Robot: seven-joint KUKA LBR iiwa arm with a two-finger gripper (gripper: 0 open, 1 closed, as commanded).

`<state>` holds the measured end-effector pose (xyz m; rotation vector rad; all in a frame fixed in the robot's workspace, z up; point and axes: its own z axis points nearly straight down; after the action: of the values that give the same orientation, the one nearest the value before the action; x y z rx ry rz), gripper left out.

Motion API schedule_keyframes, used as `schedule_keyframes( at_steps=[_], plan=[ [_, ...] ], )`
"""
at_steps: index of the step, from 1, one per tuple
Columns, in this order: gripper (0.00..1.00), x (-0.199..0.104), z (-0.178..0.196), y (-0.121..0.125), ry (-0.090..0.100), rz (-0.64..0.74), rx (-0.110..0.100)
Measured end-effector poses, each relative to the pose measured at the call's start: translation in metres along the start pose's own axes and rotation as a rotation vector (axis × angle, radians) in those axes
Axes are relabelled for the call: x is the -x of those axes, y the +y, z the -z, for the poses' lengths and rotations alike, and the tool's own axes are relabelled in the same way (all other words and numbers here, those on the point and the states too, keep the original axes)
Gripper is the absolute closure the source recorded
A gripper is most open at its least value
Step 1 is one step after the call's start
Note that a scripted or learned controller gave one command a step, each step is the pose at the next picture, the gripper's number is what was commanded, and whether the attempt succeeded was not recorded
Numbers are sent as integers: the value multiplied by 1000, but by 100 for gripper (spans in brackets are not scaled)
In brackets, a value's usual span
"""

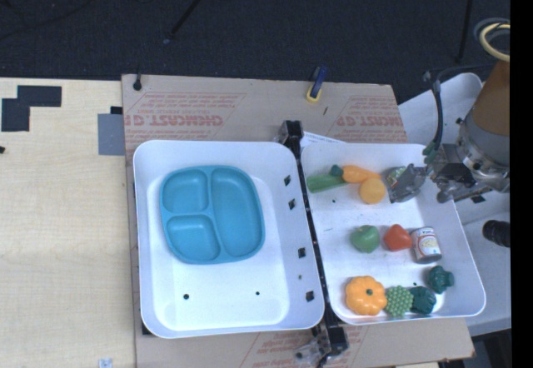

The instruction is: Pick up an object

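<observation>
The right bin holds several toy foods. A green cucumber, an orange carrot and a yellow lemon lie near its far edge. A green pepper, a red tomato and a small can sit mid-bin. Along the near edge are an orange pumpkin, green grapes and broccoli. My gripper hangs over the far right part of this bin, just right of the lemon and above the tomato.
The left bin holds a blue divided plate. A black divider runs between the bins. The arm's wrist with its orange band and cables stands over the right bin's right rim.
</observation>
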<state>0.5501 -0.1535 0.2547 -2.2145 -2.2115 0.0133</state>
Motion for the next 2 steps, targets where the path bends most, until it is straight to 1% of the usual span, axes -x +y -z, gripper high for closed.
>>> schedule_keyframes(
  at_steps=[1, 2],
  plan=[
    [0, 0, 7, 2, -3, 2, 13],
    [0, 8, -49, -3, 0, 1, 6]
  ],
)
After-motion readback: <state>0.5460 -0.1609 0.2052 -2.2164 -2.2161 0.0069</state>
